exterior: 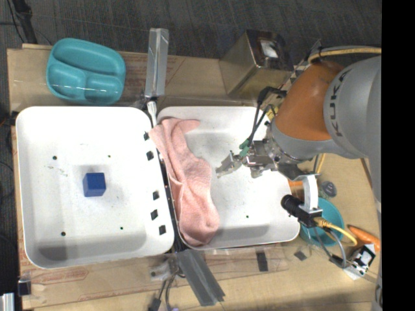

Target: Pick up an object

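Observation:
A pink cloth [188,180] lies crumpled along the left side of the right bin [253,235], draped partly over the divider. A small blue cube [94,184] rests in the left bin [39,141]. My gripper [228,164] hangs over the middle of the right bin, just right of the cloth, pointing left. Nothing shows between its fingers. The grey arm with its orange band [311,109] comes in from the right.
A teal moulded tray [85,70] lies on the bench behind the left bin. A metal box [256,57] stands behind the right bin. A teal dish [321,222] and cables sit at the bench's right front.

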`<move>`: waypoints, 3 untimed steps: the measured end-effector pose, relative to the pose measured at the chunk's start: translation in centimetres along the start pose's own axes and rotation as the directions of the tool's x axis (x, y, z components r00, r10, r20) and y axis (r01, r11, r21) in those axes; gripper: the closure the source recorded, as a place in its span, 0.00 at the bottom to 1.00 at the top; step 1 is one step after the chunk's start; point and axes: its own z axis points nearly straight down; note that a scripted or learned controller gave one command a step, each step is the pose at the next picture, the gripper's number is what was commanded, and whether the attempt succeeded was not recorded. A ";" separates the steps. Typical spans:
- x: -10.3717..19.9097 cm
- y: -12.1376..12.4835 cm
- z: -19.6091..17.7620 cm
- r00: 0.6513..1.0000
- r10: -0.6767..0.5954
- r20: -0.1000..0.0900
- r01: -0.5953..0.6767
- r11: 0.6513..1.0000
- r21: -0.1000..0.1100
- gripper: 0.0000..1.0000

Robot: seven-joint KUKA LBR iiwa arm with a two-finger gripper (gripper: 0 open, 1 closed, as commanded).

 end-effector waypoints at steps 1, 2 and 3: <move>3.6 7.4 9.5 0.999 -0.034 0.002 0.034 0.999 0.001 0.00; -2.5 13.5 10.3 0.998 -0.061 0.001 0.061 0.998 -0.002 0.00; 0.4 7.6 10.4 0.969 -0.249 0.001 0.249 0.969 -0.001 0.00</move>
